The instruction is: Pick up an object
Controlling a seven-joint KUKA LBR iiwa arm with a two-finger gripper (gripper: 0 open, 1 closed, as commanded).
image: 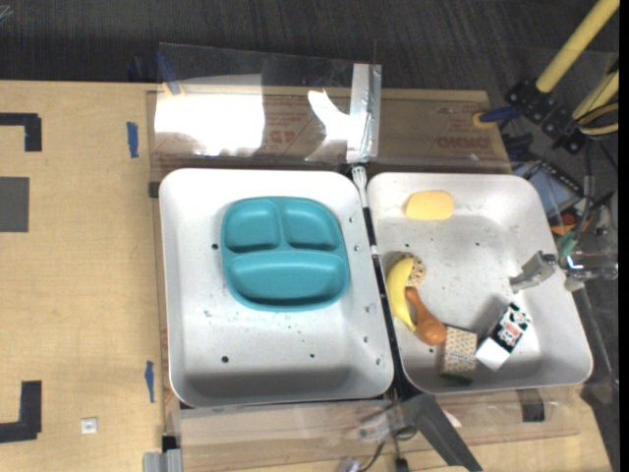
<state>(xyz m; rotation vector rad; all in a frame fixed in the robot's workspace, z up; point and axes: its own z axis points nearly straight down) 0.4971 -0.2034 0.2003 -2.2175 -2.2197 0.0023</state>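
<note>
Camera view shows my claw [531, 271] low at the right side of the right bin [472, 234]. I cannot tell if it is released or clenched, and I see nothing in it. So no pick is done yet, I think. Just below my claw sits a small black and white box [505, 334]; its print is too tiny to read. Left of my claw lie a banana [399, 293], an orange thing [425, 323] and a speckled block [459, 351]. A yellow lump [430, 206] sits up and left.
</note>
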